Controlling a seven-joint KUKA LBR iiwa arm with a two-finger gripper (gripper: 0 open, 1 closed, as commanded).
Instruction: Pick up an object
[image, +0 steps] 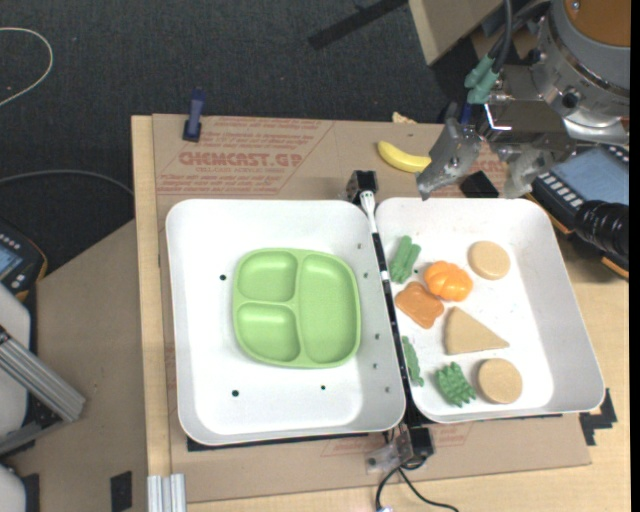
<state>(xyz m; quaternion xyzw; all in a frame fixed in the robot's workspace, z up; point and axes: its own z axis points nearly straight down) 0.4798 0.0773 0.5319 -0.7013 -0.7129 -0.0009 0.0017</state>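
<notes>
Here we see the gripper (482, 172) above the right bin's (560, 395) far edge, fingers spread wide, holding nothing; a banana (401, 156) lies just beside it.

A dark grey carpeted floor (150, 60) lies beyond the desk (600, 330), with a thin pale cable (40, 45) looping across it at upper left. The light wooden desk carries a brown cardboard sheet (250, 160) printed with red lettering, a blue clip (193, 116) at its far edge. Light is even, casting soft shadows.
</notes>
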